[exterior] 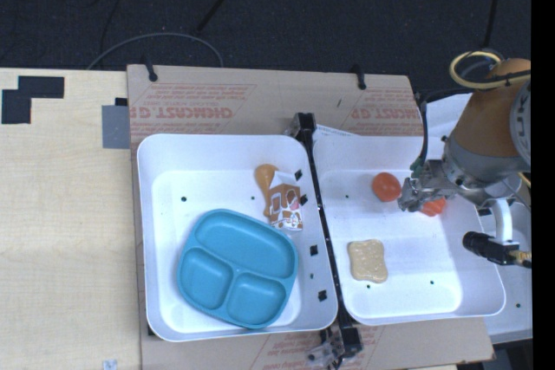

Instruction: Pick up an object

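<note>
My gripper (417, 193) hangs low in the right bin (434, 299), near its back right part. A red-orange ball (386, 185) lies just left of the gripper, almost touching it. A small red item (434, 206) peeks out from under the gripper's right side; whether it is held is unclear. A tan toast-shaped piece (368, 260) lies flat toward the front of the same bin, apart from the gripper.
The left bin (160, 186) holds a blue divided plate (236, 267), a brown spoon-like item (264, 178) and a small patterned packet (285, 209) by the divider. The black divider rail (316, 212) runs between the bins. The arm's grey body (486, 134) stands over the right bin's far right side.
</note>
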Available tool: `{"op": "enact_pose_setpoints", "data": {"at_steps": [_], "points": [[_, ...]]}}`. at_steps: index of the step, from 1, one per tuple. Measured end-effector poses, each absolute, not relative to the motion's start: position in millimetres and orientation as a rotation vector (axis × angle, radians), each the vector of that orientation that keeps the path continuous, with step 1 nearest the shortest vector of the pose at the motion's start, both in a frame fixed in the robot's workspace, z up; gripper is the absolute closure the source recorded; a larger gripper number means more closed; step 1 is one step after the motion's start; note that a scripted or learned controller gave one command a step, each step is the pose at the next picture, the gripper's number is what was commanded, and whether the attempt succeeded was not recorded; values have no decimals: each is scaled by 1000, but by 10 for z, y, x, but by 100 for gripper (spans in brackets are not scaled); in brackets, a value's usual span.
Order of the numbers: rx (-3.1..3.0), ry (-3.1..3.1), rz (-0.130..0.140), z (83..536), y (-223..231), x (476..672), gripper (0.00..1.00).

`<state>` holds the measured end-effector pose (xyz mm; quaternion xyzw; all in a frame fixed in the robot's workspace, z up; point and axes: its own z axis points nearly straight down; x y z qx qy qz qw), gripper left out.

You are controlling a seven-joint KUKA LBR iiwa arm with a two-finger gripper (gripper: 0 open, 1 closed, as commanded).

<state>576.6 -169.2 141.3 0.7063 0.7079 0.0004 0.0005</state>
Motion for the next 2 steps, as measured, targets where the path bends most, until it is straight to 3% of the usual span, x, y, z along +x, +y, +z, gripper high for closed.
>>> {"op": "enact_pose_setpoints", "data": {"at_steps": [2], "points": [[2217, 2222, 2, 2360, -1693, 5884, 100]]}}
